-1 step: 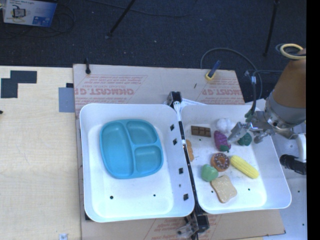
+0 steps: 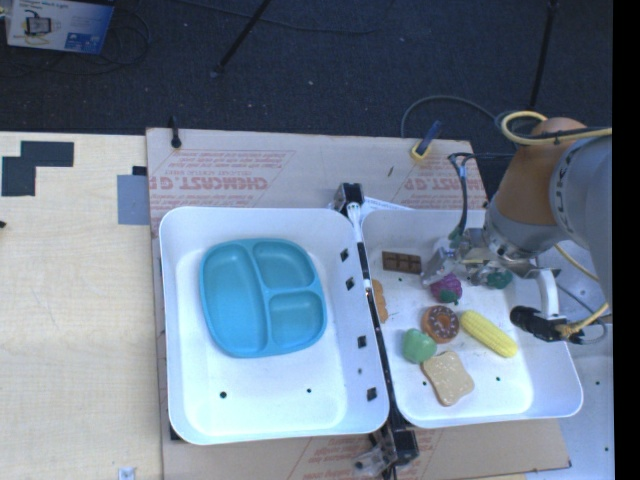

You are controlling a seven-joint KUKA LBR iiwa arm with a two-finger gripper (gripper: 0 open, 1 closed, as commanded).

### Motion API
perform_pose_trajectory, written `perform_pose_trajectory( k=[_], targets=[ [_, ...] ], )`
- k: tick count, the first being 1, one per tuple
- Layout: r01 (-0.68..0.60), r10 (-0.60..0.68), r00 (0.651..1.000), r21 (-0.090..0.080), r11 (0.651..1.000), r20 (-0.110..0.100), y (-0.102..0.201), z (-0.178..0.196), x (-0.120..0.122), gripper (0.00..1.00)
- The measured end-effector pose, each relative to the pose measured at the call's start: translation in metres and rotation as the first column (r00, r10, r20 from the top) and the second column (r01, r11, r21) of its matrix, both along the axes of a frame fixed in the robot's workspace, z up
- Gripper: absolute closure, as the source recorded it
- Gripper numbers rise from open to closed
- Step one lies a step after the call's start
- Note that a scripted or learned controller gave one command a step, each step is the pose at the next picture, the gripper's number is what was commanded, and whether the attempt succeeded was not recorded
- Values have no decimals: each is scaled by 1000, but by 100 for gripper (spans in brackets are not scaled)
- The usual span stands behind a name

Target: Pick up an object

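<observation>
The gripper (image 2: 447, 265), its opening indiscernible, hovers just above the purple toy (image 2: 447, 289), which is judged light, rigid and rounded, so it should be gripped across its middle.

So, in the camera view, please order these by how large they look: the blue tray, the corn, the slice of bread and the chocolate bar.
1. Blue tray, by far the largest.
2. Corn and slice of bread: they look alike, so no ranking.
3. Chocolate bar, the smallest.
</observation>
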State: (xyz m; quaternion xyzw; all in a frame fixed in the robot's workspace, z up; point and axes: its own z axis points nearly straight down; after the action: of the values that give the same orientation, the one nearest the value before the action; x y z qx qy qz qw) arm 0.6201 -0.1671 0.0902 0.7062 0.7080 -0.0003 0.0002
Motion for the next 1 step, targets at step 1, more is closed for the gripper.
perform_pose_trajectory(
  k=[1],
  targets=[
    [2,-2,1000,2,1000,-3,50,-2,-23,0]
  ],
)
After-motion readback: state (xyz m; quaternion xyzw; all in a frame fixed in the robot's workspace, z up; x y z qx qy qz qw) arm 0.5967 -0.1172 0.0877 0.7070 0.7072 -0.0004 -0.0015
